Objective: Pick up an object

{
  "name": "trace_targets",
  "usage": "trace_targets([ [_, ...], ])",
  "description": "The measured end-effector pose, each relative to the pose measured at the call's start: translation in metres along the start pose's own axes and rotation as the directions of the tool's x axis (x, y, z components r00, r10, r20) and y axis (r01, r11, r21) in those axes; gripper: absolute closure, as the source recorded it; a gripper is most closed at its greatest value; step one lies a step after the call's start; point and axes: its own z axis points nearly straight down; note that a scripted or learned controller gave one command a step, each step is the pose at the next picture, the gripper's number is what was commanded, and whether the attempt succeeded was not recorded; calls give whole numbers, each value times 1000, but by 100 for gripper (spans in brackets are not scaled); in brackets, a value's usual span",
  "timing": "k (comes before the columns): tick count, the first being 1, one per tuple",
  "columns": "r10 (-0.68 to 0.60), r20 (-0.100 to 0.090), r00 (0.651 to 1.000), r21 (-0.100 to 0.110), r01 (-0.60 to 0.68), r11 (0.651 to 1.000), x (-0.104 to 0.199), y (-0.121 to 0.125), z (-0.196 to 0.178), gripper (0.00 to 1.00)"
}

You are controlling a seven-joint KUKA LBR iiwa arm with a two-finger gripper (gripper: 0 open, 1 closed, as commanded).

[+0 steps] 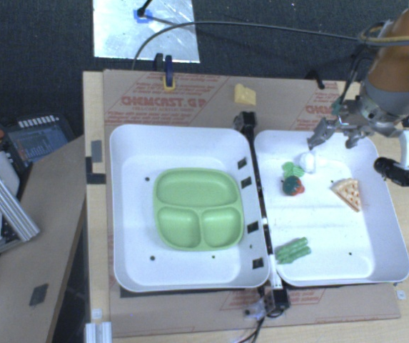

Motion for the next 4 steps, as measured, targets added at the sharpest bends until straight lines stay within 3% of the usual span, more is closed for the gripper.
trace_targets([
  [2, 2, 0, 1000, 3, -2, 1000, -16, 8, 114, 0],
  [3, 1, 1, 1000, -3, -1, 1000, -16, 10, 116, 0],
  [4, -1, 2, 1000, -8, 1, 1000, -16, 11, 105, 100],
])
